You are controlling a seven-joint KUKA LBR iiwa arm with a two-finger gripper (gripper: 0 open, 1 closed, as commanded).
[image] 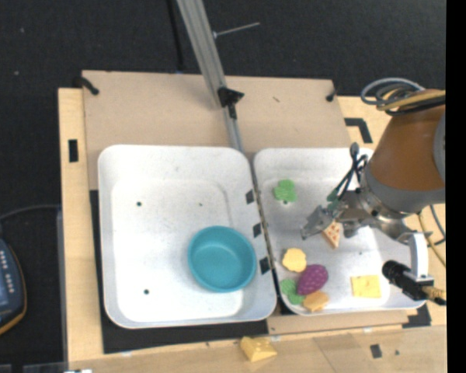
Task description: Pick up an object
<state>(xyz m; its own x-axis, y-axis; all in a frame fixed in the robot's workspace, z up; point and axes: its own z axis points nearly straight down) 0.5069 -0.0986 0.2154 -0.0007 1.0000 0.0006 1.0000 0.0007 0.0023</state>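
The two-finger gripper (328, 225) hangs low over the right-hand shallow white bin (311, 165), and a small tan wedge with dark spots, like a piece of cheese (333, 235), sits right at its fingertips; whether the fingers are clamped on it or merely touching cannot be told at this size. The grey arm with its orange band (408, 158) comes in from three o'clock. Around the gripper in the same bin lie a green leafy toy (284, 191) at ten o'clock, a yellow rounded piece (293, 259) and a purple grape-like cluster (314, 276) at seven o'clock, an orange lump (316, 301) and a green bit (291, 289) beyond those, and a flat yellow square (365, 287) at five o'clock. The left-hand white bin (140, 177) holds a round teal bowl (221, 258) near its lower right corner. Both bins rest on a pale wooden bench (179, 103), with a yellow wedge (258, 349) on its front edge, a slanted metal bar (206, 45) behind, dark floor around, and a handheld pendant (0, 286) at far nine o'clock.
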